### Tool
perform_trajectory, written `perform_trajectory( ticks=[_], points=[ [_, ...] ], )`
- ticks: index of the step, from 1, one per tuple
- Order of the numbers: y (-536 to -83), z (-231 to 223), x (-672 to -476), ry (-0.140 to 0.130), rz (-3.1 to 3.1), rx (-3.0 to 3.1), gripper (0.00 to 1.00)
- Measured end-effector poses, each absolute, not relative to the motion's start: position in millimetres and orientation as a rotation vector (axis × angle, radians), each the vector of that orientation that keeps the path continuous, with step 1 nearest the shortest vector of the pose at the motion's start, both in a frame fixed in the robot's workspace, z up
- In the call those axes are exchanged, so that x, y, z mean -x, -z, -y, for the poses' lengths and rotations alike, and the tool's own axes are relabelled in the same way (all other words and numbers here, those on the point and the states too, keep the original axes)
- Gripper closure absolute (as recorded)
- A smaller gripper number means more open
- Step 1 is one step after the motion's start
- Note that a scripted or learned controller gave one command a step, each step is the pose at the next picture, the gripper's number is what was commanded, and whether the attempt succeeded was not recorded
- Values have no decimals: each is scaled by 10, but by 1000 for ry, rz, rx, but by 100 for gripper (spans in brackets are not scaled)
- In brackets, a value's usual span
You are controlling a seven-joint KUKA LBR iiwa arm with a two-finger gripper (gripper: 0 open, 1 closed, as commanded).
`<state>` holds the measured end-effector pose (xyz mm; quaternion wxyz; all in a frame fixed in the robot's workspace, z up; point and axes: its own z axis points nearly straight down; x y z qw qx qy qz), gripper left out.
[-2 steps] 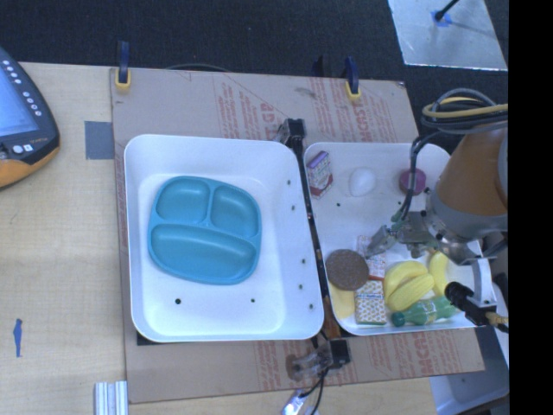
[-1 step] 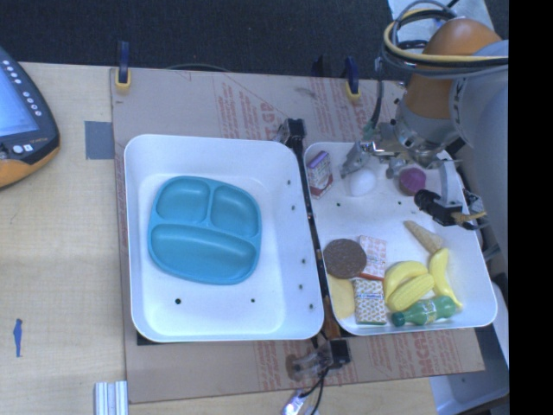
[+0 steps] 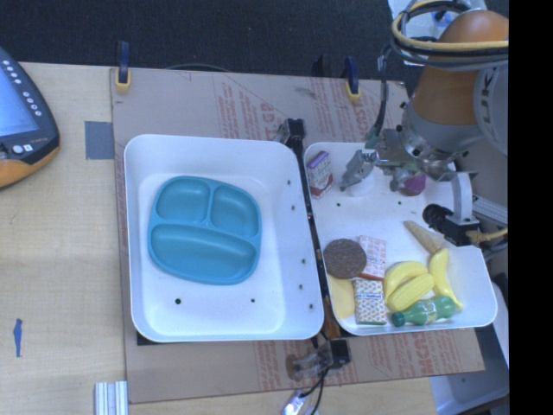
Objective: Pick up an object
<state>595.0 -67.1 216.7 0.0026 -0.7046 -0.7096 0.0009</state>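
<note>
Hovering gripper point(image 3: 359, 171) sits over the right bin's point(image 3: 484, 314) far end, finger state you can't tell; nearest pick, small carton point(image 3: 320, 171), lies just left of it

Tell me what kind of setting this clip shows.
Probably a robotics lab bench set up for pick trials: two white bins clamped on cardboard, toy food such as bananas, and a control pendant at the side.

I count two white bins point(image 3: 138, 232), one blue divided tray point(image 3: 206, 230), two bananas point(image 3: 413, 282), one green bottle point(image 3: 425, 312), one brown round cookie point(image 3: 345, 257) and two small packets point(image 3: 369, 301).
</note>
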Motion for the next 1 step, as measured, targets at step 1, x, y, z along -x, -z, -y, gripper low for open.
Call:
perform_trajectory(
  ticks=[1],
  points=[
    [-2090,1545,-5252,-10,2212,2223,0]
  ],
)
